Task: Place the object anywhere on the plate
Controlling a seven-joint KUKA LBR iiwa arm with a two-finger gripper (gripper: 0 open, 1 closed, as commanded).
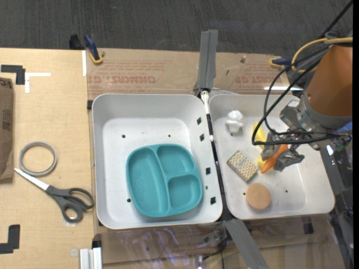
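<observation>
Bins sit side by side on the bench, two shallow white plastic trays meeting at a central hinge-like seam. In the left white bin (106, 122) lies a teal plastic plate (164, 179) with three compartments, resting toward the bin's 6 o'clock side, with nothing on it.

The right white bin (314, 198) holds the loose things. A small white crumpled object (234, 121) sits toward that bin's 11 o'clock corner. A speckled rectangular block (242, 165) with a patterned face lies tilted near the bin's 9 o'clock edge. A round tan disc (259, 196), like a cookie or wooden puck, rests at about 7 o'clock, just below and right of the speckled block. An orange carrot-shaped object (270, 161) lies near the bin's middle, with a bit of yellow (259, 132) showing just above it at its 11 o'clock.

The grey arm with the orange band (335, 80) comes in from 3 o'clock, and its gripper (285, 156) hangs low over the middle of the right bin, right against the orange object. Dark cables and the tool's body crowd that spot, so I cannot tell how the tool is set or whether it has anything.

On the wooden bench (45, 100) left of the bins, at 9 o'clock, lie a roll of tape (37, 158) and grey-handled scissors (59, 195).
</observation>
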